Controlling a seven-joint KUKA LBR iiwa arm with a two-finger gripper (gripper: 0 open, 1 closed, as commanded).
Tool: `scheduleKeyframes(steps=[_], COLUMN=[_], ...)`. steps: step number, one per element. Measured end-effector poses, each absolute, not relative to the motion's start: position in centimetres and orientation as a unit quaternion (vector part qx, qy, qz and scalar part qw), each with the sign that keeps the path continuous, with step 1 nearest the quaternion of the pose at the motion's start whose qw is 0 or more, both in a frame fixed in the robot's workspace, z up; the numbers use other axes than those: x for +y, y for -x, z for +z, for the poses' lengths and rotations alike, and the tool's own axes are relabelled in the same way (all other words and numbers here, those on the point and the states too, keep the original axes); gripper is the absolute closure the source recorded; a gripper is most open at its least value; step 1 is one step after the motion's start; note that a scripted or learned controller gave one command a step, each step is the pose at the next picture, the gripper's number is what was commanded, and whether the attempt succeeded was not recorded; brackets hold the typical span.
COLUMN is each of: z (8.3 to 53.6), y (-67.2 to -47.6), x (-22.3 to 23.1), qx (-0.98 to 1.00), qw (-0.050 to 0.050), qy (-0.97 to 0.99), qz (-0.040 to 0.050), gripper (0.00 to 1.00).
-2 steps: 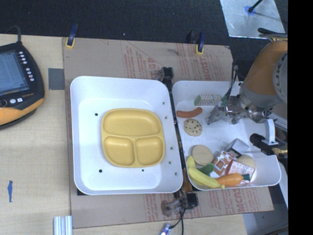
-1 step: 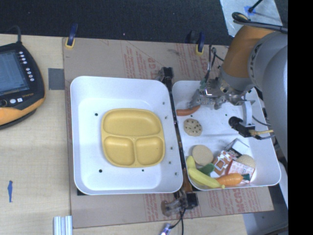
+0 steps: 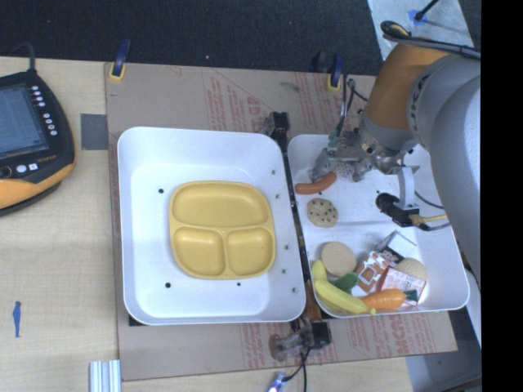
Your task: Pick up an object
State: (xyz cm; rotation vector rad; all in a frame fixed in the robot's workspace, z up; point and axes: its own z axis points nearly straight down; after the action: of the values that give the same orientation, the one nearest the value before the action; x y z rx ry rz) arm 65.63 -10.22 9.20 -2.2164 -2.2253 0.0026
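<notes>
Pale wood tabletop (image 3: 57, 251) overlaid with a brown cardboard sheet (image 3: 204, 96) held by blue clamps (image 3: 119, 58); orange-and-black teach pendant (image 3: 29, 141) at the left edge, dark floor (image 3: 204, 11) beyond. Two white bins side by side: left bin (image 3: 139, 219) with a yellow divided tray (image 3: 221, 228); right bin (image 3: 441, 251) with sausage (image 3: 315, 185), cookie (image 3: 323, 211), banana (image 3: 335, 294), carrot (image 3: 384, 300). Gripper (image 3: 327, 164) low at the right bin's far left corner, just above the sausage; fingers' state: cannot tell, nothing seen between them.
</notes>
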Motion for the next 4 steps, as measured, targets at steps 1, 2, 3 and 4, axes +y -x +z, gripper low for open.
scheduleKeyframes(steps=[1, 2, 3, 4], z=[9.2, 9.2, 9.2, 9.2], y=[-65.6, -65.6, -65.6, -65.7], x=[-9.9, -9.6, -10.6, -11.3], qx=[-0.708, -0.709, -0.708, -0.708], qw=[0.001, 0.002, 0.0, 0.0], qy=[0.706, 0.706, 0.707, 0.707], qz=[0.0009, 0.0011, 0.0004, 0.0], gripper=[0.0, 0.0, 0.0, 0.0])
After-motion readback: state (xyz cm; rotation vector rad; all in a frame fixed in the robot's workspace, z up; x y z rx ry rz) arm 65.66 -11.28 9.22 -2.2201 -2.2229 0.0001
